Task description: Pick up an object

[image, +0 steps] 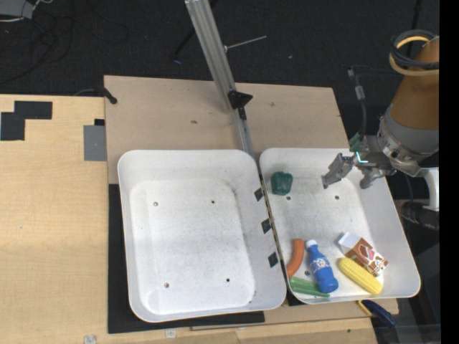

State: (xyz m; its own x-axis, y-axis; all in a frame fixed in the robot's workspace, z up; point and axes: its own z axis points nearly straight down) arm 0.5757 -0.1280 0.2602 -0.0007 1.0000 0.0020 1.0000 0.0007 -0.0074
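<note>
**A:** Over the right bin point(401, 213), far-right corner: pincer point(351, 174) hangs above the white floor, two fingers splayed apart, nothing between them. Open, empty.

**B:** Candidates?

**A:** All in that same bin. Green pepper point(281, 183) at the far-left corner, alone, just beside the divider wall. The rest crowd the near end: carrot point(296, 256), blue bottle point(321, 266), a green pod-like piece point(308, 287) under them, corn cob point(360, 275) and a small brown-and-white box point(366, 255) touching the corn. Left bin point(136, 192) holds nothing to grasp.

**B:** Best target, in your view?

**A:** The pepper, I judge. It stands apart from everything, and it is the nearest item to the pincer, off to its left at about the same depth. The near cluster is packed; fingers coming down there would likely nudge a neighbour or close on two things.

**B:** Cautions?

**A:** The pepper sits close to the wall, so one finger needs room on that side. Better to turn the wrist so the fingers close along the wall, not across it. Keep the fingers wide on descent, centre over the body, go low before closing. The shape looks rounded and may squirt out if pinched high.

**B:** Check after?

**A:** Lift a little and confirm the pepper rises between the fingers.
</note>
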